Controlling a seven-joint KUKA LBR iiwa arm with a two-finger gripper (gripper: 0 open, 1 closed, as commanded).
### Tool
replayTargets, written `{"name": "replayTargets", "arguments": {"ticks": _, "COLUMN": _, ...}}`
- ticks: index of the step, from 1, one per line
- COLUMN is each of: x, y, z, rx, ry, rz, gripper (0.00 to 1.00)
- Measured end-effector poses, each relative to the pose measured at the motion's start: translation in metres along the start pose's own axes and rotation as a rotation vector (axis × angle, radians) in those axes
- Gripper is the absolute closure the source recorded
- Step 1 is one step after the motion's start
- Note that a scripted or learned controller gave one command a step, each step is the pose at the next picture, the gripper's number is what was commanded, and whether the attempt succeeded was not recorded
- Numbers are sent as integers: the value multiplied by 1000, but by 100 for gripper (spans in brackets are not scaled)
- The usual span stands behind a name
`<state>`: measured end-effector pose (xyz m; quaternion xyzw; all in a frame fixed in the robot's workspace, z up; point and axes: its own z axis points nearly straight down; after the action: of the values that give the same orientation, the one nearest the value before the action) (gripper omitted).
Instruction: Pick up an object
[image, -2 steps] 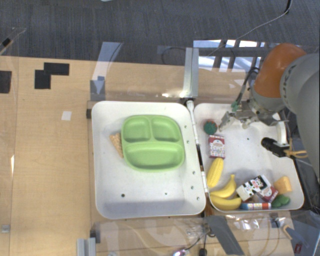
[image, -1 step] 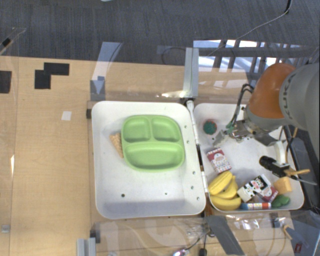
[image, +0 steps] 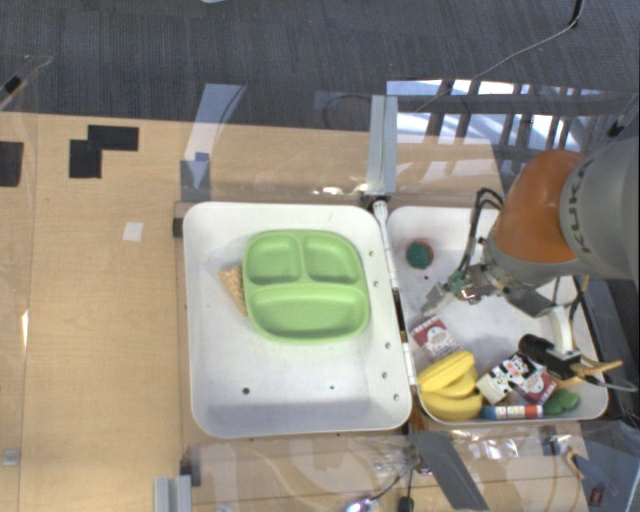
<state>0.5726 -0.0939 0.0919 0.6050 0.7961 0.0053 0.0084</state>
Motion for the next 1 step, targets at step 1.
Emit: {"name": "replayTargets", "arguments": {"ticks": 1, "x": -26, "y": 50, "z": 3, "rx": 4, "ry": 2, "rz": 2, "gripper": 0}}
